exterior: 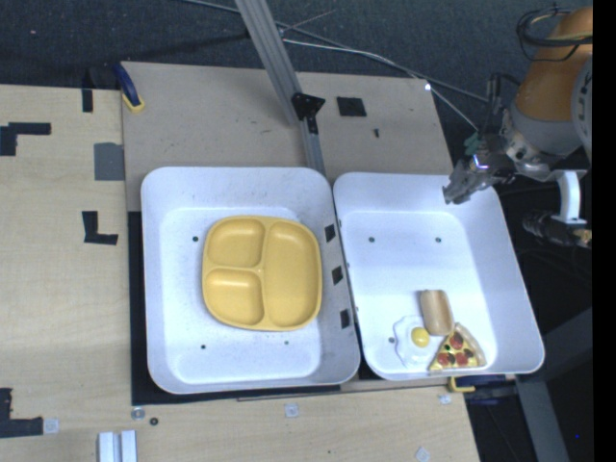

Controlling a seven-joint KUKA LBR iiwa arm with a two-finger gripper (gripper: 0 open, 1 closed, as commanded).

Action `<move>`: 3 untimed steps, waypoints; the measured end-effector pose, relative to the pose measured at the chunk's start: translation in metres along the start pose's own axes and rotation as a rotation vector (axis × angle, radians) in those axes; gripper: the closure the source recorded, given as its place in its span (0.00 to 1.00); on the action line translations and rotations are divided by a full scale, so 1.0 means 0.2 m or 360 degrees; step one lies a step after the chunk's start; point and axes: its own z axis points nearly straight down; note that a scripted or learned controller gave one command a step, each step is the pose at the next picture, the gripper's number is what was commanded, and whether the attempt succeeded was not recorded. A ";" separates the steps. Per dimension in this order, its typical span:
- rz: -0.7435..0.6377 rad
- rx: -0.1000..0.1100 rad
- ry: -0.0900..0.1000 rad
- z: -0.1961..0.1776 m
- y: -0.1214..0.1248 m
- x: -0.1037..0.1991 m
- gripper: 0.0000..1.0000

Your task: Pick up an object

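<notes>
Yellow plate [262, 273] left bin [164, 258]; toys right bin [481, 248].

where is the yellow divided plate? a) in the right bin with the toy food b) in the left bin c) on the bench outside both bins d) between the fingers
b: the yellow plate lies flat in the left bin, while the toy food sits in the right bin.
</notes>
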 end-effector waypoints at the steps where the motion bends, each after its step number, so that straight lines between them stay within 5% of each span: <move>1: 0.0002 0.0008 0.0001 0.01 0.00 0.00 1.00; 3: -0.0004 0.0012 0.0003 -0.01 -0.16 0.56 1.00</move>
